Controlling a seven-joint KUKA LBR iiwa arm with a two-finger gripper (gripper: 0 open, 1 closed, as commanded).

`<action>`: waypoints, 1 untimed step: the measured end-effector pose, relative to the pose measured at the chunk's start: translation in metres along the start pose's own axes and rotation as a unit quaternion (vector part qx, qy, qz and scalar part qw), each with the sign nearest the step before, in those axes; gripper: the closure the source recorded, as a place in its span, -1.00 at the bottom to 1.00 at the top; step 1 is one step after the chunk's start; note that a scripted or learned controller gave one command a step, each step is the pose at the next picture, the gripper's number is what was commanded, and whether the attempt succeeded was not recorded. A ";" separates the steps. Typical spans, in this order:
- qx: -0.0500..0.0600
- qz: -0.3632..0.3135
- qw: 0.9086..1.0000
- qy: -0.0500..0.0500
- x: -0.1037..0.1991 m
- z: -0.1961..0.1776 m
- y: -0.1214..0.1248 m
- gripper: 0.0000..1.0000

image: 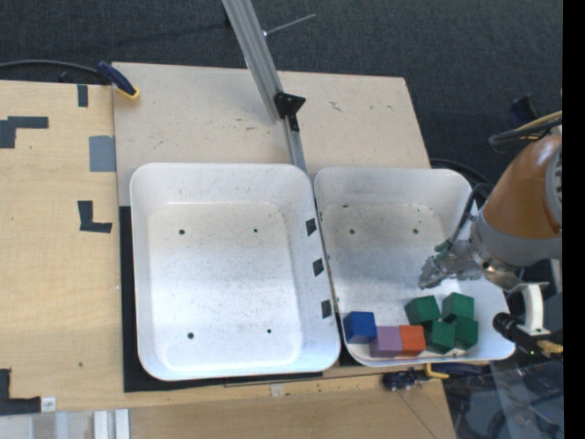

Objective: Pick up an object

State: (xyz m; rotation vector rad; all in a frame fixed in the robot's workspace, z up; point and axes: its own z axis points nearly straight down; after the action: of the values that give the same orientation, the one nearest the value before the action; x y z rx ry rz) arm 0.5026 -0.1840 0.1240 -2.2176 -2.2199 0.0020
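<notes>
The right white bin point(384, 199) holds a cluster of small blocks along its near edge: a blue block point(360, 326), a purple block point(389, 339), an orange block point(412, 338) and several green blocks point(444, 318). My gripper point(437, 271) hangs low over the bin's right side, just above and behind the green blocks. Nothing shows between its fingers.
The left white bin point(224, 263) sits beside the right one. A grey metal pole point(259, 53) slants down to the bins' shared far edge. A blue and yellow clamp point(119, 79) lies at the bench's far left. The arm's orange band point(526, 195) overhangs the right bin's rim.
</notes>
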 end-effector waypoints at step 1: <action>-0.004 0.000 1.000 -0.002 0.004 -0.060 -0.005 1.00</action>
State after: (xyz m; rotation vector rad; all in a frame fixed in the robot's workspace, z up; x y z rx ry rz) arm 0.4974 -0.1798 0.1837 -2.2223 -2.2255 -0.0028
